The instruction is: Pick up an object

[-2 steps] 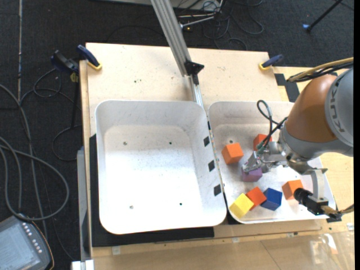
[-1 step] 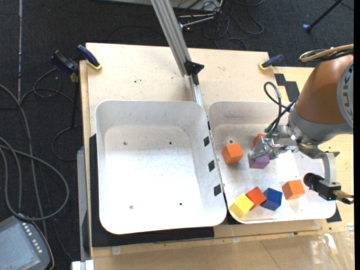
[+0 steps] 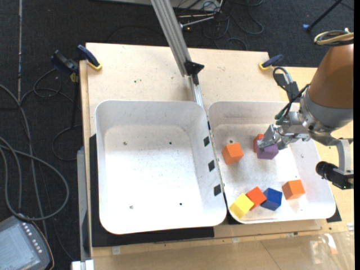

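The right bin (image 3: 315, 207) holds several small blocks. A purple block (image 3: 268, 151) lies near its middle, with a red block (image 3: 258, 143) half hidden just behind it. My gripper (image 3: 274, 138) hangs right over these two, reaching in from the right, its tip touching or nearly touching the purple block. An orange cube (image 3: 232, 152) sits to the left of them. Along the front of the bin lie a yellow block (image 3: 242, 205), a small orange block (image 3: 256, 196), a blue block (image 3: 272, 198) and another orange block (image 3: 293, 189).
The left bin (image 3: 107, 122) stands beside the right one, their rims meeting along a divider with black clips (image 3: 212, 165). A slanted metal pole (image 3: 171, 27) comes down to the bench behind the bins. Clamps sit on the bench's back corners.
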Motion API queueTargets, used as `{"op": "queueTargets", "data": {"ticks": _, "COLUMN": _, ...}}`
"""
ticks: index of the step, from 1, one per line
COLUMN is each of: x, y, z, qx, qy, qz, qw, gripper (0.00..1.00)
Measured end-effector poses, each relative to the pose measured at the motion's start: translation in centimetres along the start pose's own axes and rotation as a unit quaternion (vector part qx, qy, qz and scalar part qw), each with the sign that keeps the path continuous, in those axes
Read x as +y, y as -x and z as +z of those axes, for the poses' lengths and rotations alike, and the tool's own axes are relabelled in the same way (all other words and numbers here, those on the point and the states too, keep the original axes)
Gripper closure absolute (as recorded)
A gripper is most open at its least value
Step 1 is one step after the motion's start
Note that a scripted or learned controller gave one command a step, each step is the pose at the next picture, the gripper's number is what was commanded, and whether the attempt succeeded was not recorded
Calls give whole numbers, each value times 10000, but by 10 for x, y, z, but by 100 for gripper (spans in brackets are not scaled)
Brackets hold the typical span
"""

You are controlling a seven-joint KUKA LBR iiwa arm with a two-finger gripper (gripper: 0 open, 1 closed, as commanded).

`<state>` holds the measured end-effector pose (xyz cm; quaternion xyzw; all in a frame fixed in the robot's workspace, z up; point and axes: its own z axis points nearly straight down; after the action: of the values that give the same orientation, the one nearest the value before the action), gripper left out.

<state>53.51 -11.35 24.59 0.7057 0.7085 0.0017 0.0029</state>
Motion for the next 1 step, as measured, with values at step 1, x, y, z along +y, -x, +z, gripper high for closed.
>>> {"op": "queueTargets", "data": {"ticks": 1, "x": 9, "y": -49, "z": 9, "qx": 16, "qy": -39, "qz": -17, "qw": 10000, "gripper": 100}}
